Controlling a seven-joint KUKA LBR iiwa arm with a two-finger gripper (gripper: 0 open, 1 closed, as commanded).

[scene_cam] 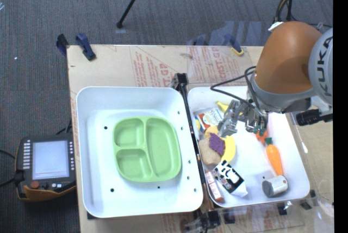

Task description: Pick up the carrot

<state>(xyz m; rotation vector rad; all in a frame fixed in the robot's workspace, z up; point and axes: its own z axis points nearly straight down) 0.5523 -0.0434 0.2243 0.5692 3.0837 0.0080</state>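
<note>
The carrot (274,157) is orange with a green top. It lies lengthwise in the right part of the right bin (300,157). My gripper (240,118) hangs over the upper middle of that bin, below the arm's orange band. It is up and to the left of the carrot, apart from it, and nearer the purple item (217,144). Nothing shows held in it.
Left of the carrot lie a yellow piece (230,149), a round bread slice (207,154), a black-and-white carton (229,177) and a red packet (214,190). A grey can (274,186) sits just below the carrot. The left bin (89,118) holds a green divided plate (147,149).
</note>
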